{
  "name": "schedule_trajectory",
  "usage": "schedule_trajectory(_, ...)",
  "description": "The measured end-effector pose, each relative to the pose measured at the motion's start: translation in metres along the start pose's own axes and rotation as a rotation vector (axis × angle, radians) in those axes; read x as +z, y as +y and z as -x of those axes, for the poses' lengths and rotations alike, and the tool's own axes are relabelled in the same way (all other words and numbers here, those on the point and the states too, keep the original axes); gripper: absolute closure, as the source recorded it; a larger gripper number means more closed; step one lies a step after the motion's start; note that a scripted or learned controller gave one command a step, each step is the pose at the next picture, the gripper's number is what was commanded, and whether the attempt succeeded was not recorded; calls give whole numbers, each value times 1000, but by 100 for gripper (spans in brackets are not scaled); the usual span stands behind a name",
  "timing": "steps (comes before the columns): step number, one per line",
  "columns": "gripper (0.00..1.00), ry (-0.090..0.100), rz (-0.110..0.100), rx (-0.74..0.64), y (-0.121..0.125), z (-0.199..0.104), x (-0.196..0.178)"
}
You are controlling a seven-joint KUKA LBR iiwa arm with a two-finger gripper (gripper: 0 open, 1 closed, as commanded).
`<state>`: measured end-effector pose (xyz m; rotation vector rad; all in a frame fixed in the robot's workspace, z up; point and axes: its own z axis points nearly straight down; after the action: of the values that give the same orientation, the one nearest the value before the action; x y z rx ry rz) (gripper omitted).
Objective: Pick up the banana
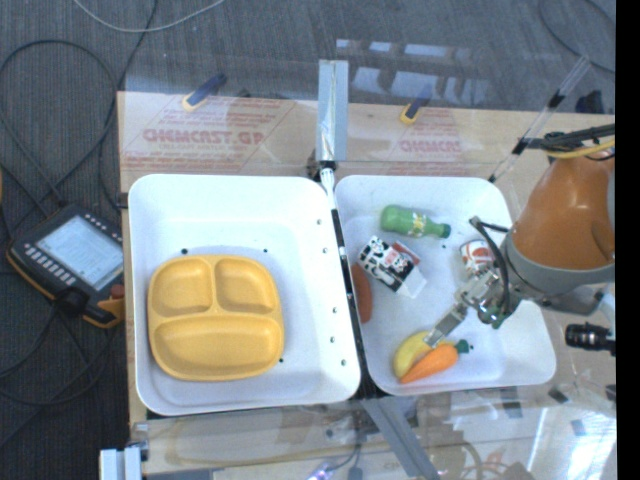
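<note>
The banana (pixel 409 350) lies near the front edge of the right bin (pixel 520 368), a short yellow curve touching the orange carrot (pixel 436 360), which rests just on its right side with its green top pointing away from the banana. Directly above and to the right of the banana, the hand (pixel 447 323) reaches down at a slant from the grey and orange arm (pixel 565 233); its thin tip ends just over the spot where banana and carrot meet, and nothing is seen between its fingers. Whether those fingers are apart or together cannot be told from this angle.

Further back from the banana sits a black-and-white patterned carton (pixel 388 262); its print is too small to read. Beyond that lies a green bottle (pixel 412 222) on its side. A red-and-white object (pixel 477 254) sits to the banana's right rear, partly behind the arm. A reddish-brown piece (pixel 362 292) lies along the bin wall to the banana's left.

Left of the banana, the other bin (pixel 150 208) holds a yellow divided plate (pixel 214 316). The table (pixel 260 138) behind carries faint red lettering, mirrored and not clearly legible.
</note>
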<state>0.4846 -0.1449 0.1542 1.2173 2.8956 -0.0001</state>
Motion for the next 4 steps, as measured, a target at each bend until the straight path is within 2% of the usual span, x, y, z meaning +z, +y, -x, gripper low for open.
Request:
schedule_trajectory(1,0,-6,6,210,34,-32,65)
schedule_trajectory(2,100,-6,12,209,37,-32,55)
schedule_trajectory(3,100,-2,0,357,93,-95,-111)
schedule_trajectory(4,0,-3,-1,358,93,-94,-111)
